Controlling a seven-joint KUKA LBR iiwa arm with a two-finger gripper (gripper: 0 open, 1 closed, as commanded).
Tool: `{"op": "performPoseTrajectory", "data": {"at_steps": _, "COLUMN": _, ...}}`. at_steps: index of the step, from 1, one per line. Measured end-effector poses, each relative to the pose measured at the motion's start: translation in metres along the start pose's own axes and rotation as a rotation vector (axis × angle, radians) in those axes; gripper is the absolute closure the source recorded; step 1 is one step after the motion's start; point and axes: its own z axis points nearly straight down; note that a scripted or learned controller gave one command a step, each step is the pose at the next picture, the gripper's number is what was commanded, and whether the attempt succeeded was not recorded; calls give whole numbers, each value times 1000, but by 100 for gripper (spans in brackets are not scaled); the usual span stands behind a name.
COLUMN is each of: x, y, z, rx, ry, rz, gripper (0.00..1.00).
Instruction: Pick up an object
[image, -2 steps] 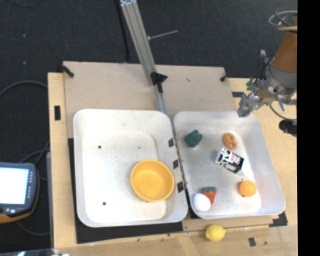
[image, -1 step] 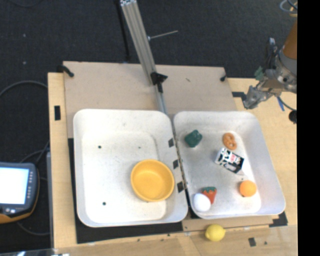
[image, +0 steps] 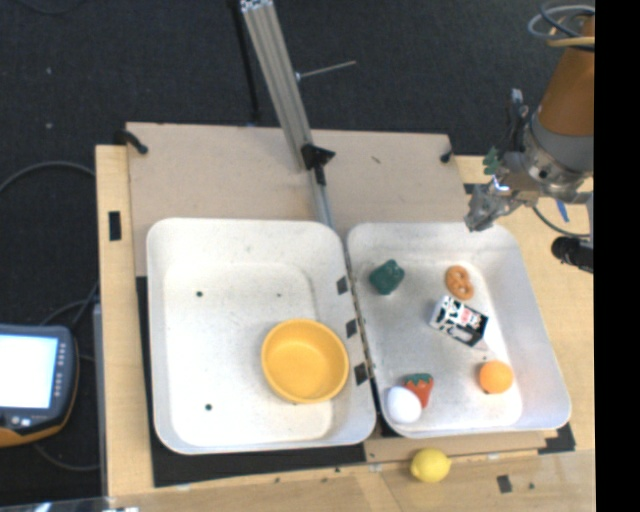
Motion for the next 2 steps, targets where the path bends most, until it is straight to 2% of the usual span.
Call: {"op": "performPoseTrajectory", "data": {"at_steps": 2, "x": 99, "y": -12, "z": -7, "rx": -1, "ry": 3, "rz": -2, "gripper": 100}}
